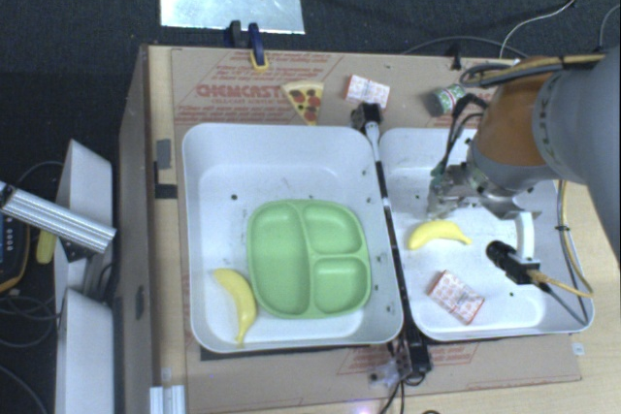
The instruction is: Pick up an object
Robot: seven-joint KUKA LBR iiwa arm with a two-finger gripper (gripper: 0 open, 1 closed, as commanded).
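Seen from above: arm (pixel 543 126) reaching in from the right, gripper (pixel 444 199) low in the right bin (pixel 417 145), just above a yellow banana (pixel 437 234). Cannot tell how the jaws stand. Beside it, a red-patterned packet (pixel 455 296). In the left bin (pixel 291 145), a green divided plate (pixel 309 257) and second banana (pixel 237 302).

The left bin (pixel 204 160) holds a divided plate (pixel 309 257) and a banana (pixel 238 301); the right bin (pixel 558 320) holds another banana (pixel 437 234) and a packet (pixel 455 296).
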